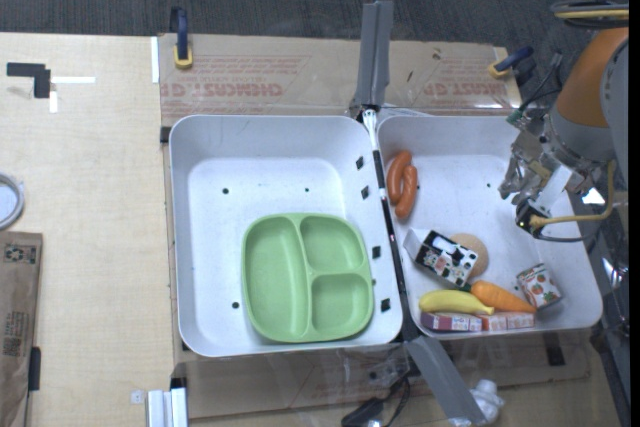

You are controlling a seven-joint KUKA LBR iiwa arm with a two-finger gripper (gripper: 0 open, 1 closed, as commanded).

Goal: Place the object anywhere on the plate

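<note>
A green three-compartment plate [305, 277] lies in the left bin [200, 215], toward its front, with nothing on it. My gripper [528, 193] hangs over the right side of the right bin [450, 140], away from the plate and above bare bin floor. Toy foods lie in the right bin: an orange sausage [402, 183] by the left wall, a black-and-white packet [445, 258] on a tan round cookie [472, 250], a banana [452, 302], a carrot [502, 297], a red-and-white box [470, 322] and a small carton [539, 286].
A grey divider bar [375, 55] stands between the bins at the back. Blue-and-yellow clamps [180, 35] [512, 63] hold the cardboard behind them. Cables [560, 225] trail from the wrist along the right bin's wall.
</note>
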